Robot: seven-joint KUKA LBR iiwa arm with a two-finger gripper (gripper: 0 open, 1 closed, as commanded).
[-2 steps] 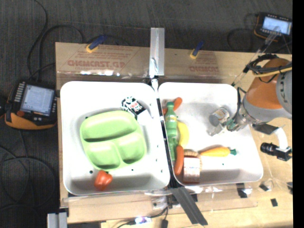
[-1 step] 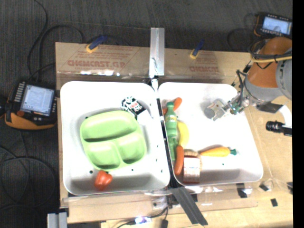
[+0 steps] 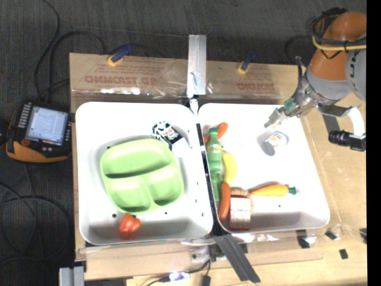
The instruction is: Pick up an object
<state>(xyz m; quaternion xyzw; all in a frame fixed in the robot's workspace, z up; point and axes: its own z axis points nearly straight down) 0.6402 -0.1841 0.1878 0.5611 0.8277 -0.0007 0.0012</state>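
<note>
Two white bins on the counter: left bin, right bin. In the left: one green tray, one red pepper, one black-and-white toy. In the right: one green bottle, one yellow piece, two carrots, one brown block, one small round cup. Tool above the right bin's far corner, just beside the cup, up and slightly right of it, not touching. Nothing seen between the fingers; opening impossible to tell.

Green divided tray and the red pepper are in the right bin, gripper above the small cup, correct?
Not quite. The camera view shows the green divided tray and red pepper in the left bin, not the right. The gripper does sit just above the small cup.
</note>
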